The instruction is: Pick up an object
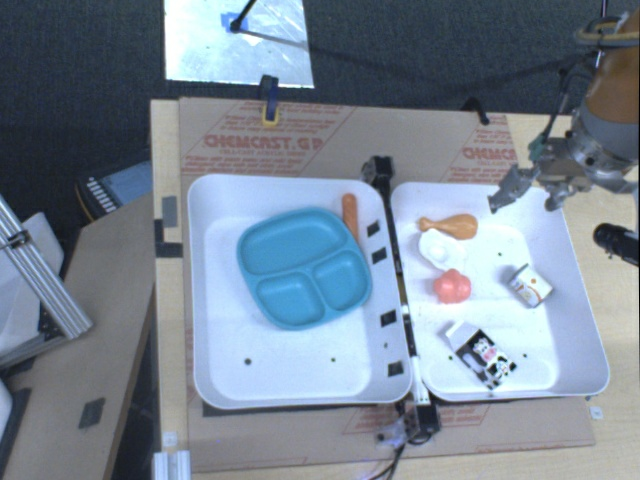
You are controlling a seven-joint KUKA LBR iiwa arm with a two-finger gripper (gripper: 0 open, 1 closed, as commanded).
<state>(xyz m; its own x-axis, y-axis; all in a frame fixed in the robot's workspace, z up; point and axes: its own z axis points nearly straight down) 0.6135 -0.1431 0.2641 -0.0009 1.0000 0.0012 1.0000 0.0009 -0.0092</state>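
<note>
The right bin [585, 318] holds a brown drumstick [450, 226], a white lump [436, 250], a pink rounded toy [452, 286], a small white-and-orange carton [528, 286] and a black-and-white box [482, 351]. My gripper [527, 196] hangs over the far right corner of this bin, up and to the right of the drumstick. Its two fingers are spread open, and nothing is between them.
In the left bin [215, 348] lie a blue divided plate [303, 266] and an orange stick [349, 214] against the far right wall. A black divider [392, 268] runs between the bins. A shiny sheet [238, 28] lies beyond the bench.
</note>
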